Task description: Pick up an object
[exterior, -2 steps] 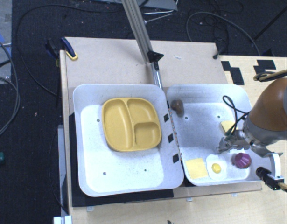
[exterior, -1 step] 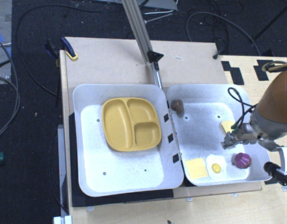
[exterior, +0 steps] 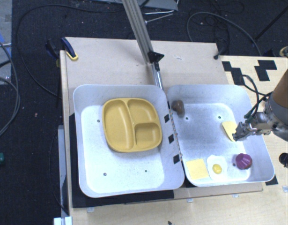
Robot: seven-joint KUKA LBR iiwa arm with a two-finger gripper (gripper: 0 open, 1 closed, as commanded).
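My gripper (exterior: 240, 133) hangs low over the right bin (exterior: 204, 121), near its right wall. Its dark fingertips sit right at the edge of a yellow wedge-shaped piece (exterior: 228, 128), touching or almost touching it. A purple round object (exterior: 243, 161) lies below the gripper near the bin's front right corner. A toy fried egg (exterior: 217, 166) and a pale yellow square slice (exterior: 197, 168) lie along the front wall. A small brown lump (exterior: 178, 107) rests at the back left of this bin.
The left bin (exterior: 92, 172) holds a yellow divided plate (exterior: 132, 124). A metal pole (exterior: 140, 25) slants down from the top to the seam between the bins. Cables run over the dark floor around the bench.
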